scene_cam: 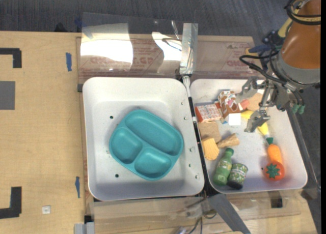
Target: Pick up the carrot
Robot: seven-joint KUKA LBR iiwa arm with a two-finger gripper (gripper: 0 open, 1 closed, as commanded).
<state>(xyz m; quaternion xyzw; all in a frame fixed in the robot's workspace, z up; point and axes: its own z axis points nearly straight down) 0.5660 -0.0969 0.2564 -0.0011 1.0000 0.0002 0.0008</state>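
- End effector (pixel 259 117) above the right bin (pixel 298 177), near its upper middle, fingers spread partly apart and pointing down; nothing visible between them.
- Carrot (pixel 274 152) below and slightly right of the end effector, lying on the bin floor, green top toward the end effector; apart from the fingers.
- Just below the carrot, touching or nearly so: a red tomato-like toy (pixel 273 171).
- Close under the end effector: a small yellow piece (pixel 263 129) and a white block (pixel 234 120).
- Left of the end effector: red and white snack packages (pixel 220 107), tan bread-like pieces (pixel 212 139).
- Lower left: green bottle (pixel 223 166) beside a dark can (pixel 237 175).
- Far left, in the left bin (pixel 97 95): teal divided plate (pixel 146 143).
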